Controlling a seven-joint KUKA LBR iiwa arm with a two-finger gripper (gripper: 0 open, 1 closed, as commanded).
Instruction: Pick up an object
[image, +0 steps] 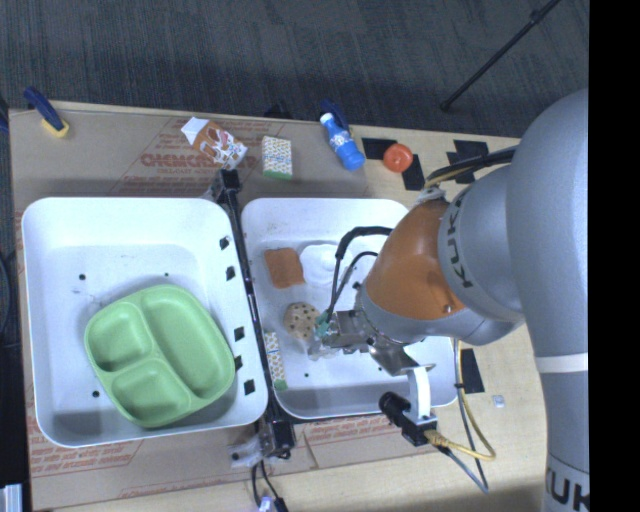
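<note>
Pincer (322, 338) is lowered into the right bin (330, 402); its opening cannot be told. Round speckled cookie (298, 319) is seen touching it at ten o'clock; orange block (283, 267) at eleven.

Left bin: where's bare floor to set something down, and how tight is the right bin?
Left bin: bare floor behind the green divided plate, up to the far wall. Right bin is crowded: orange block, cookie and the gripper over its middle; only the near-left corner looks bare.
</note>
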